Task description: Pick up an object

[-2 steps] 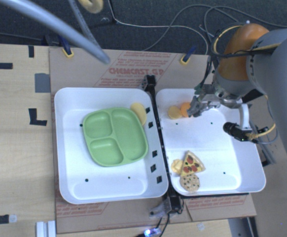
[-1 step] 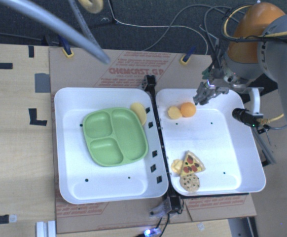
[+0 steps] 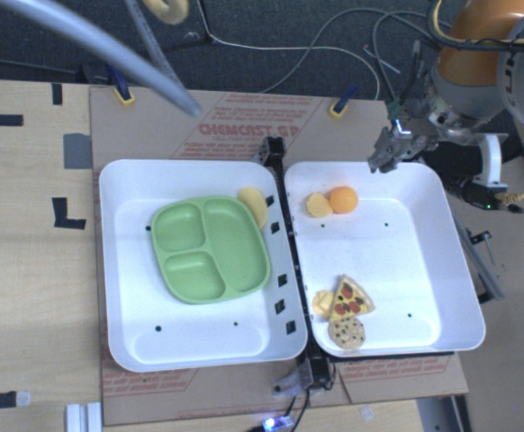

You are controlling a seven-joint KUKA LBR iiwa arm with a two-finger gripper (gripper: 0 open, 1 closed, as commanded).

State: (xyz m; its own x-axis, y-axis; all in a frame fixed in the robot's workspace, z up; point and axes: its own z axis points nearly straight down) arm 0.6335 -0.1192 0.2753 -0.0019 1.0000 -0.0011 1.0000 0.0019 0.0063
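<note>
In the right bin [image 3: 424,268] an orange ball [image 3: 342,200] lies near the far wall, touching a pale yellow piece [image 3: 318,206] on its left. Near the front wall sit a pizza slice [image 3: 349,298], a cookie [image 3: 346,333] below it and a small yellow piece [image 3: 322,302] at its left. My gripper [image 3: 385,158] hangs over the right bin's far rim, up and to the right of the orange ball, with nothing seen between its fingers. The grey arm with its orange band [image 3: 487,12] comes in from the upper right.
The left bin [image 3: 127,268] holds a green divided plate [image 3: 211,248] and a yellow piece [image 3: 254,205] by the plate's far right corner. Black clips [image 3: 275,151] run along the seam between the bins. Cables [image 3: 352,39] cross the dark bench behind.
</note>
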